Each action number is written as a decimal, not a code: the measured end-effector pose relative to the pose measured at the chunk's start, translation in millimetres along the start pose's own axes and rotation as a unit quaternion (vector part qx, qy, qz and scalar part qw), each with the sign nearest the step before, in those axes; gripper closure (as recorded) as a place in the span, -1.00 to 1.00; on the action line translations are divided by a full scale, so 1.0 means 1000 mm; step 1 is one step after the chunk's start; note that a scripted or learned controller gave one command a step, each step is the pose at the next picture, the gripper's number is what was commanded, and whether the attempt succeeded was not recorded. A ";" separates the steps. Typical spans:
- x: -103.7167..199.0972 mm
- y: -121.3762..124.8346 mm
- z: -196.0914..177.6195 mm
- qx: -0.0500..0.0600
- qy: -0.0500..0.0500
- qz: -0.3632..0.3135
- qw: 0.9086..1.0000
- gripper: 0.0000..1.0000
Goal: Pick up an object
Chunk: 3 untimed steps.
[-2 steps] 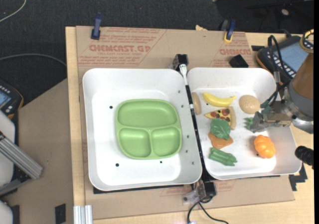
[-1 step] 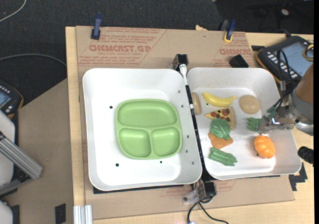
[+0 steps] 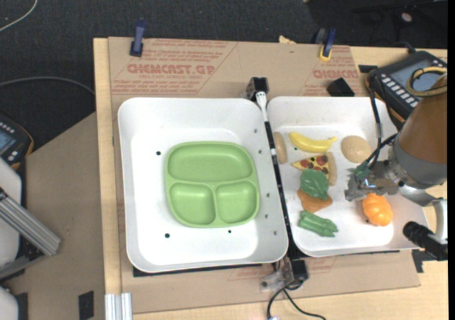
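The right bin [image 3: 334, 109] holds a yellow banana [image 3: 311, 142], a pizza slice [image 3: 315, 163], a tan round bun [image 3: 355, 148], a green leafy piece lying on an orange one [image 3: 314, 185], a green pea pod [image 3: 317, 224] and an orange fruit [image 3: 377, 210]. My gripper [image 3: 360, 185] hangs low over the right side of this bin, just above and left of the orange fruit and below the bun. I see nothing held between its fingers.
A green three-compartment plate [image 3: 211, 183] sits in the left bin [image 3: 142, 169]. Blue clamps [image 3: 137, 38] hold the cardboard base at the back. A black controller [image 3: 412, 84] lies at the back right. The arm's orange band [image 3: 430, 134] overhangs the right bin's edge.
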State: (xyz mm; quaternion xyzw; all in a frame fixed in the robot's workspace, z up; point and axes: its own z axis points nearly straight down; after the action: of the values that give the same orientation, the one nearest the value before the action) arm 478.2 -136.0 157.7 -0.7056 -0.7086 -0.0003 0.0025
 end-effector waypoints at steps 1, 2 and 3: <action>-0.002 0.001 0.076 0.000 -0.001 0.003 1.000 1.00; 0.079 0.006 -0.032 -0.005 -0.002 -0.001 1.000 1.00; 0.137 0.002 -0.091 -0.005 -0.001 -0.001 1.000 1.00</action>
State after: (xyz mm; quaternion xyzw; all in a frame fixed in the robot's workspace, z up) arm 480.0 0.5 249.5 -0.7049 -0.7093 -0.0025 -0.0017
